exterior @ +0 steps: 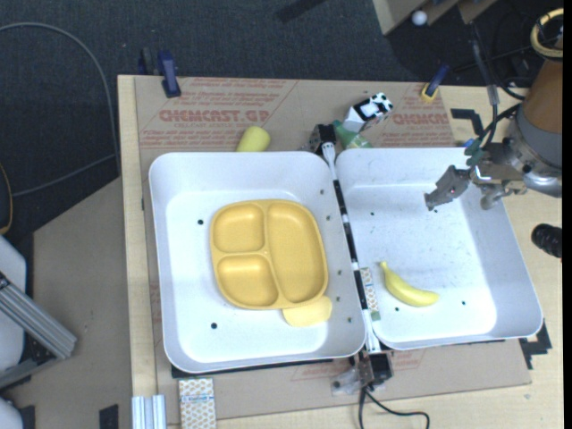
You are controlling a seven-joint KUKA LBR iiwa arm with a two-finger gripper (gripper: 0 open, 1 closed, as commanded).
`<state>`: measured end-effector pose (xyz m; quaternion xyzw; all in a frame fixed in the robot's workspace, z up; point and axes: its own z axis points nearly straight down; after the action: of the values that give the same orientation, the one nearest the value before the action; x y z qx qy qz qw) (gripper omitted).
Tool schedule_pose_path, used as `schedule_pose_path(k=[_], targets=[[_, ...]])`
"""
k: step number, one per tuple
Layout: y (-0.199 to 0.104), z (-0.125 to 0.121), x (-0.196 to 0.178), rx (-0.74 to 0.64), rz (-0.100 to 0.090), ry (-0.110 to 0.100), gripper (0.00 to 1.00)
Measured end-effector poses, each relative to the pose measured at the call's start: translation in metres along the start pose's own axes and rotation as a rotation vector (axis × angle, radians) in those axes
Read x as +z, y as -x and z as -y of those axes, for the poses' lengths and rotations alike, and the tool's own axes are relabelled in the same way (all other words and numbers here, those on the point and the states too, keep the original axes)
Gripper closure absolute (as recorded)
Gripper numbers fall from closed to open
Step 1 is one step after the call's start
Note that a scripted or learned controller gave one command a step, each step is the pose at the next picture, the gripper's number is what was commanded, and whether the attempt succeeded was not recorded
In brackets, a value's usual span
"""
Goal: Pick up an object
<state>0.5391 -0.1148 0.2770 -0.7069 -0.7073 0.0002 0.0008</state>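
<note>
while the pincer (466, 188) hangs spread apart with nothing in it over the right bin's (500, 320) far end, the banana (407, 289) lies near that bin's front-left corner, well apart. so nothing's picked yet, whole grab left.

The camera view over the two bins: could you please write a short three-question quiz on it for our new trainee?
1. True or false: the banana lies in the right bin.
2. What sits in the left bin? A) a divided yellow plate B) a blue mug C) a red ball
3. Fill in: the gripper hangs over the ____ bin, apart from the banana.

Key: 1 true. 2 A; a small yellow piece also lies at the plate's near edge. 3 right; it is toward the bin's far side, while the banana lies near the front.
</note>
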Motion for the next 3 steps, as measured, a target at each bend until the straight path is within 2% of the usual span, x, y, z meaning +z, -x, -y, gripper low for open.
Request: schedule_pose_path(k=[1,2,3], targets=[[-0.04,0.06,0.093,0.001,0.0,-0.001,0.0],[-0.021,0.054,0.193,0.002,0.001,0.002,0.0],[-0.021,0.054,0.183,0.002,0.001,0.003,1.0]])
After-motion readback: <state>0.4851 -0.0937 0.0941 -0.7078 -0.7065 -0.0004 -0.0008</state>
